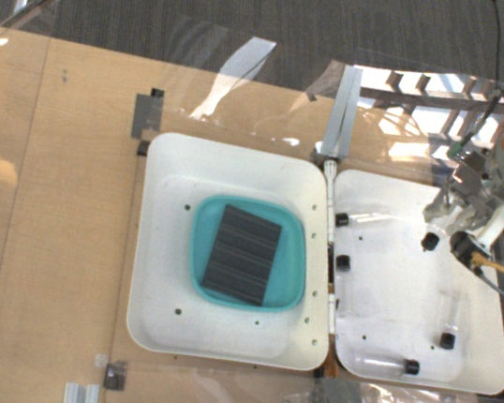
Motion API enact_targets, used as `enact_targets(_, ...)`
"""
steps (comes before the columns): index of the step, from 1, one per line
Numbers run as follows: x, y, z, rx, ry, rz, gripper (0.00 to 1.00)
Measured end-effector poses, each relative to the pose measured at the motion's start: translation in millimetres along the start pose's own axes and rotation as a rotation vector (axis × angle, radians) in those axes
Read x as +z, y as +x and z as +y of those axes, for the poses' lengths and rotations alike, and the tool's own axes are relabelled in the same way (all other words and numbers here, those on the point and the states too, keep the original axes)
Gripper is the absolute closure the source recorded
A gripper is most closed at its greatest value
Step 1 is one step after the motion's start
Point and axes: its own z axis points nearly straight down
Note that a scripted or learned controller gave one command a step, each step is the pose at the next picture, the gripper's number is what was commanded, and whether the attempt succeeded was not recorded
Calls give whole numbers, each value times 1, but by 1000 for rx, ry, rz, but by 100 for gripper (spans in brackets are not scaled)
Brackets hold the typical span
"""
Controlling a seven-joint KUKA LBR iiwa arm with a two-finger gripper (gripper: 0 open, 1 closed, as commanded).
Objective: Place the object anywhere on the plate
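Near front worktop edge, left bin (144, 312) holding teal plate (198, 273); dark ribbed slab (243, 255) flat at its centre. Probably stiff, light; best pinched across long edges. Gripper (446, 231) over right bin (481, 374), spread unclear.

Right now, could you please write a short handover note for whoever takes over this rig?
Gripper: raised over the upper right part of the right bin, nothing visible between its fingers; whether it is open or shut is not clear.
Object: the dark ribbed block lies flat on the teal plate, in the left bin.
Done: the block sits fully within the plate, so the placing looks complete.
Left: probably nothing beyond confirming the result.
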Motion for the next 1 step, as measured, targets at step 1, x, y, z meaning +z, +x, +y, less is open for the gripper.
enact_targets(1,18,83,-107,81,6,0,100)
